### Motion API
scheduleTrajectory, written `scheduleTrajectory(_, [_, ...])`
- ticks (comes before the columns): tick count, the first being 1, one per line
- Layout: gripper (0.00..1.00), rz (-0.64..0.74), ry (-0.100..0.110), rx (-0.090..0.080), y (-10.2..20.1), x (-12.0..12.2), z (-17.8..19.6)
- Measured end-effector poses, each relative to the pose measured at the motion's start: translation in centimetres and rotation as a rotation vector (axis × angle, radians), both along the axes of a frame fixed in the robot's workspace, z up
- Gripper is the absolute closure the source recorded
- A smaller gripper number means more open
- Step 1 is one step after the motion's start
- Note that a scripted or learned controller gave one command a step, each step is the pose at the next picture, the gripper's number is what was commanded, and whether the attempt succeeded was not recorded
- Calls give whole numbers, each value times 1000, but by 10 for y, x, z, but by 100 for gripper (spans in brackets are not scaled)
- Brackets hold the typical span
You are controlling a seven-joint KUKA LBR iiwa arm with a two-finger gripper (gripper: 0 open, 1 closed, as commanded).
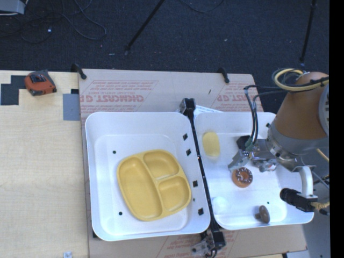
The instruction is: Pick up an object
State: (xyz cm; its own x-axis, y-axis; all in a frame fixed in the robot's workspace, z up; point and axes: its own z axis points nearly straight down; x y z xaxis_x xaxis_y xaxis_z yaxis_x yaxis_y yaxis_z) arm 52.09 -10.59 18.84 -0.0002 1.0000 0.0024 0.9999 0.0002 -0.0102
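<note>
claw (240, 163) in right bin (231, 219), finger state unclear; donut (242, 177) just below claw, touching or not unclear.

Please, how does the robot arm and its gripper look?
The grey arm carries a broad orange band above the wrist. A black cable and a yellow looped cable run along it. The small metallic gripper is silver-grey.

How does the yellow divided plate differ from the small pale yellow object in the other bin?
The yellow divided plate is far larger than the pale yellow object. The plate has three compartments; the pale object is a plain rounded oblong. The plate lies in the left bin, away from the arm, while the pale object lies in the right bin, up-left of the gripper. Both are yellowish and rest untouched.
</note>
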Motion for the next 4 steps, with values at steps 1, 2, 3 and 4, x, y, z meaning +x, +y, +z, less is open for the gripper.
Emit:
scheduleTrajectory(1, [0, 0, 1, 1, 11, -6, -56])
scheduleTrajectory(2, [0, -4, -23, -11, 6, -1, -95])
scheduleTrajectory(3, [100, -11, -32, -17, 1, 2, -81])
scheduleTrajectory(4, [100, 1, -8, -1, 7, -4, -33])
